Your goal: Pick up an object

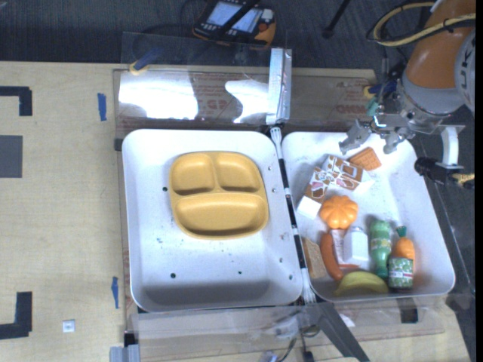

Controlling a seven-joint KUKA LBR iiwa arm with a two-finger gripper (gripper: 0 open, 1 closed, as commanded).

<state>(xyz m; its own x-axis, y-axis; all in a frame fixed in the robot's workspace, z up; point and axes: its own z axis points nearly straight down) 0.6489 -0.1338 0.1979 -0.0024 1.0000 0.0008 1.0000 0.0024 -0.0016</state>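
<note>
The gripper hangs over the right bin, fingers spread, holding nothing. Just below lies a small orange cracker (beside a patterned box).

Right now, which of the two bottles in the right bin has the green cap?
The bottle with the orange top half, nearest the bin's right wall; the all-green bottle sits left of it.

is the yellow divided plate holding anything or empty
Empty: the yellow divided plate in the left bin shows three bare compartments.
</note>
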